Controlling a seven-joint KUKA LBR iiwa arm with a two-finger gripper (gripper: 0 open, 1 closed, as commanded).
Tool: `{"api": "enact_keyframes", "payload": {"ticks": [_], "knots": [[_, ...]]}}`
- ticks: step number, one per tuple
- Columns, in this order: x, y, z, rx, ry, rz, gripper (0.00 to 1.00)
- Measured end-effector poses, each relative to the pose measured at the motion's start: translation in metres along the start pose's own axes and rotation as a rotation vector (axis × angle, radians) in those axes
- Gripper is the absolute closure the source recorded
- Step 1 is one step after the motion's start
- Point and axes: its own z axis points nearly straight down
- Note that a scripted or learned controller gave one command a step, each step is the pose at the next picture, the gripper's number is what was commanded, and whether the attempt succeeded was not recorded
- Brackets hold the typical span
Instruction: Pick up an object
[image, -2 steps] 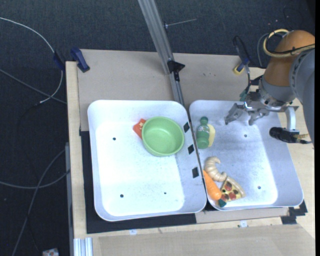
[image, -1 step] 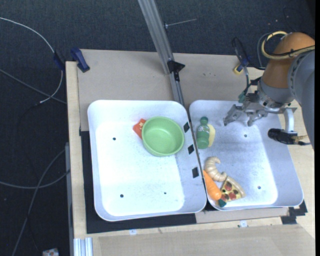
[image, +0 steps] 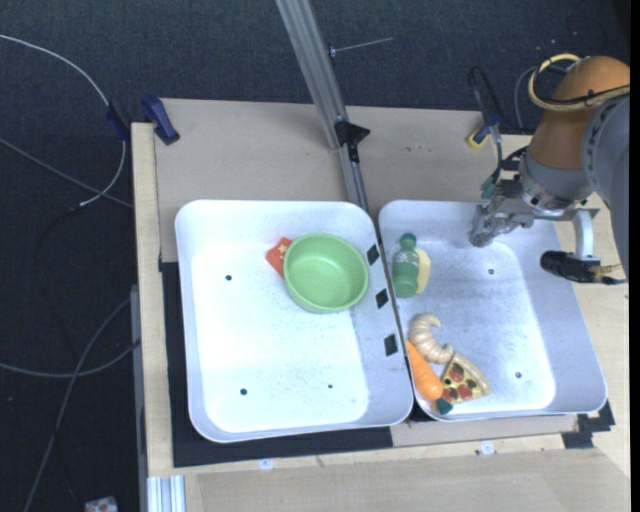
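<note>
Even, bright overhead light, soft shadows, perhaps slightly grainy

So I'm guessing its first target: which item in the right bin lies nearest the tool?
The green bottle, at the bin's upper left beside a yellow piece. The tool hovers by the top edge; croissant, carrot and pizza slice lie lower down.

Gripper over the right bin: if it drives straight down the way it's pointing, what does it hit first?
Most likely bare floor of the right bin. The gripper hangs near the far edge; the green bottle sits off to the side. Depth is uncertain.
</note>
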Motion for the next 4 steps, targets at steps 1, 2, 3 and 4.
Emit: {"api": "enact_keyframes", "payload": {"ticks": [1,2,3,4], "knots": [[0.003,-0.004,-0.049,-0.015,-0.003,0.003,1.00],[0.010,-0.007,-0.100,-0.015,-0.003,0.001,1.00],[0.011,-0.006,-0.152,-0.016,-0.003,0.001,1.00],[0.064,-0.029,-0.148,0.002,0.004,-0.002,1.00]]}}
